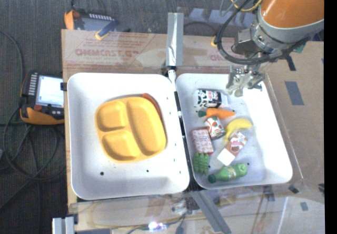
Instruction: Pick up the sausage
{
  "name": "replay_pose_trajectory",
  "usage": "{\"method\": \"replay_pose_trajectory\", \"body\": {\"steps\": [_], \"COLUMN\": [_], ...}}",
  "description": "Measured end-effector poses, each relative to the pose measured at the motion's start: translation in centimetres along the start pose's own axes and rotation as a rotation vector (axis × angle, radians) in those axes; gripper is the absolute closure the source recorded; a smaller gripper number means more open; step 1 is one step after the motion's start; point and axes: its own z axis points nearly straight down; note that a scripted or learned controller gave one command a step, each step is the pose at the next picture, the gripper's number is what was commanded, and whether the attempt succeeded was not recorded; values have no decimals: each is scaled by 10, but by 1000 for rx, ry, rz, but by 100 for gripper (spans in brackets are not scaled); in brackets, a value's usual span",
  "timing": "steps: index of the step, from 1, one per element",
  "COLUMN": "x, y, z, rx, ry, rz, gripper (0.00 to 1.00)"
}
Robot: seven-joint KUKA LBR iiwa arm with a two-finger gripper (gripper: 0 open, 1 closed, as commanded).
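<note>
Sausage [151,100] apparently under one tray [130,127].

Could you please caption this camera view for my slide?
Gripper hovers above the right bin of toy food; yellow tray in left bin.

This is a robotics lab. A grey and orange industrial arm [287,6] with looped cables reaches in at 2 o'clock over a bench [126,51] topped with printed cardboard. Two white bins [79,175] sit side by side, the one at 4 o'clock strewn with toy food [221,133], the one at 8 o'clock holding a yellow divided tray [131,127]. An orange teach pendant [45,98] lies at 9 o'clock on grey carpet [31,17] crossed by loose wires.
</note>
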Motion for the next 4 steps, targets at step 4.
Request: {"method": "replay_pose_trajectory", "body": {"steps": [4], "x": [-56], "y": [-50], "z": [156], "rx": [0], "ry": [0], "rz": [219], "gripper": [100]}}
